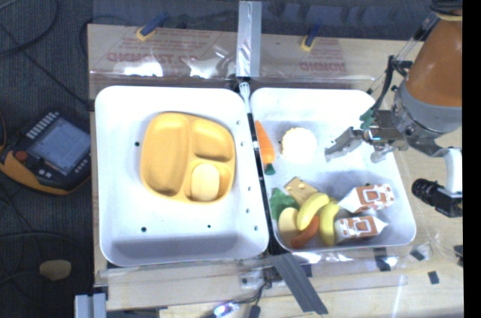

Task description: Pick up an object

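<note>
My gripper [361,149] hangs over the right part of the right bin [334,102], its two fingers spread apart with nothing between them. Left of it lies a white round object [299,143], and an orange carrot [263,143] rests by the bin's left wall. At the bin's front sits a pile: yellow bananas [314,210], a yellow fruit [288,221], a green piece [279,199], a brown slice [296,188] and two small white-and-orange cartons [373,196] [356,227]. The gripper is above and behind the cartons and touches none of them.
The left bin [120,219] holds a yellow divided tray [180,151] with a pale yellow lump [204,181] in one compartment. A metal divider [249,38] runs between the bins. A control pendant [52,151] lies on the floor at the left.
</note>
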Available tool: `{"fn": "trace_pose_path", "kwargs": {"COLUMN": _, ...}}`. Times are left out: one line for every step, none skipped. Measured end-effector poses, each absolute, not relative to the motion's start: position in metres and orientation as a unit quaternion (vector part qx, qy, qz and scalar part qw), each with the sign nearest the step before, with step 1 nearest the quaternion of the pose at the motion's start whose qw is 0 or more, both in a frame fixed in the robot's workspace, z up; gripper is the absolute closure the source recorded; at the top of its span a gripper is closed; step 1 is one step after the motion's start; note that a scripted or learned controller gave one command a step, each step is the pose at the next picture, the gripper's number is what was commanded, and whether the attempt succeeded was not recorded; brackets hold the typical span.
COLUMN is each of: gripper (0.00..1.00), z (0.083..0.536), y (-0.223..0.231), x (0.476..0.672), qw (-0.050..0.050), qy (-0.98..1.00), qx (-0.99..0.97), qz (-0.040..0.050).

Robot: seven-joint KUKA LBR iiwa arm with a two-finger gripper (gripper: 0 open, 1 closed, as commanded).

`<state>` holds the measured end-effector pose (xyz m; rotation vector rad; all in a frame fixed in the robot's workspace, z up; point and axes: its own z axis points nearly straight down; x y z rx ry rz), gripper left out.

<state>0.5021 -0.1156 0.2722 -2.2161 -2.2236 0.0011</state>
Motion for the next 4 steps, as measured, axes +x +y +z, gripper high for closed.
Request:
{"fn": "trace_pose_path", "kwargs": {"gripper": 0.00, "z": 0.161, "y": -0.140, "x": 0.488, "qw": -0.002, "qy": -0.729, "qx": -0.684, "qz": -0.0032}}
{"fn": "trace_pose_path", "kwargs": {"gripper": 0.00, "z": 0.114, "y": -0.201, "x": 0.494, "qw": -0.012, "qy": -0.675, "qx": -0.738, "qz": -0.0079}}
{"fn": "trace_pose_path", "kwargs": {"gripper": 0.00, "z": 0.107, "y": -0.140, "x": 0.500, "qw": -0.033, "qy": -0.740, "qx": -0.671, "qz": -0.0098}}
{"fn": "trace_pose_path", "kwargs": {"gripper": 0.00, "z": 0.090, "y": -0.135, "x": 0.563, "qw": -0.006, "qy": -0.663, "qx": -0.749, "qz": -0.0043}}
